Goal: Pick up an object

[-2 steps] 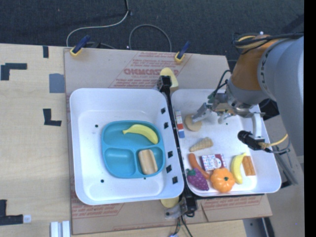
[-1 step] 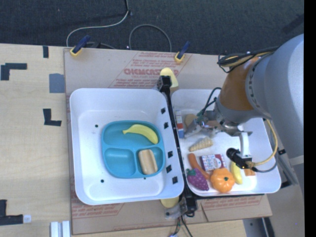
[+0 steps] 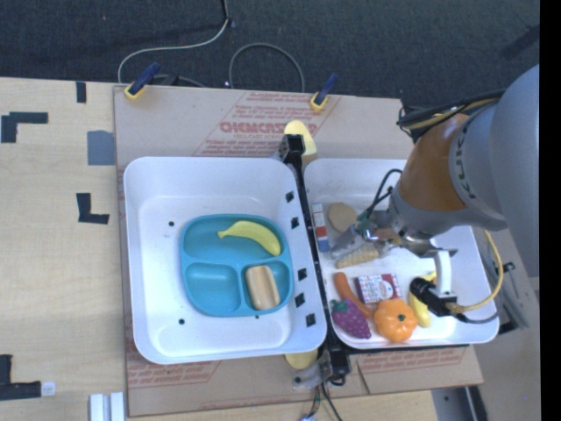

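Arm reaches in from the right, over the right bin; orange band sits above the wrist. Gripper is low in the bin's middle, just over the clutter — its tip is lost among metal parts and a dark cable, so how far it is open, and whether it has hold of anything, cannot be told. Right bin contents: a tan round piece just left of and above the tip; a pale corn cob lying right below the tip, close enough that contact cannot be ruled in or out; a red-and-white packet below that; a carrot to the packet's left; purple grapes at the near edge; an orange fruit just beside the grapes; a small yellow piece to its right. Left bin holds a blue divided tray (three compartments) — a banana in the top one, a bread roll in the lower right one. Both well apart from the gripper.
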Controlling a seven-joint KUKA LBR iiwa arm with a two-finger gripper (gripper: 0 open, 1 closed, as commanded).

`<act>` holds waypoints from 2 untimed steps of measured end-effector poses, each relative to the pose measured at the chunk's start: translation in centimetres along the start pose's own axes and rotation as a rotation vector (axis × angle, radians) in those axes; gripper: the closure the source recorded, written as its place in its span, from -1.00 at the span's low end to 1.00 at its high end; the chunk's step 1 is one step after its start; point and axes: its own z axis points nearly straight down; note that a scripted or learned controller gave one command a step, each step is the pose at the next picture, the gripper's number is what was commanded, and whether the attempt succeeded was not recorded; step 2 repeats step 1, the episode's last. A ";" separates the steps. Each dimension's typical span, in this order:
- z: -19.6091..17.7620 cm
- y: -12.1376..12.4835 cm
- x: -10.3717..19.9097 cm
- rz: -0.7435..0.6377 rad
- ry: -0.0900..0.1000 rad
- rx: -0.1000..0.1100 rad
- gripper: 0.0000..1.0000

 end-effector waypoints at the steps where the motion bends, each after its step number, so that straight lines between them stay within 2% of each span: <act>1: 0.2 5.4 0.4 0.000 -0.003 0.006 -1.00; 2: 0.2 5.4 0.4 0.000 -0.003 0.006 -1.00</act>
